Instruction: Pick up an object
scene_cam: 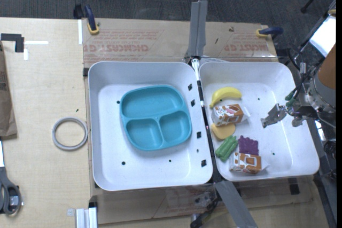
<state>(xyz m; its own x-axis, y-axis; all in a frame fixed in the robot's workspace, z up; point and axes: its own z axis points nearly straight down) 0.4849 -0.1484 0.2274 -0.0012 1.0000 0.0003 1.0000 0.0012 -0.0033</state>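
Observation:
The right bin (278,80) holds a yellow banana (225,95), a small printed carton (228,114), a flat orange piece (223,131), a green pod-shaped toy (226,147), a purple bunch of grapes (248,144) and a second carton (246,163). All of them lie along the bin's left side. My gripper (284,118) hangs over the bare right half of this bin, well to the right of the objects. It is open, with nothing between its fingers (272,115).
A blue three-compartment tray (155,117) lies in the left bin (107,131). On the bench to the left are a grey ring (70,133) and scissors (9,196). A metal divider post (197,29) stands between the bins at the back.

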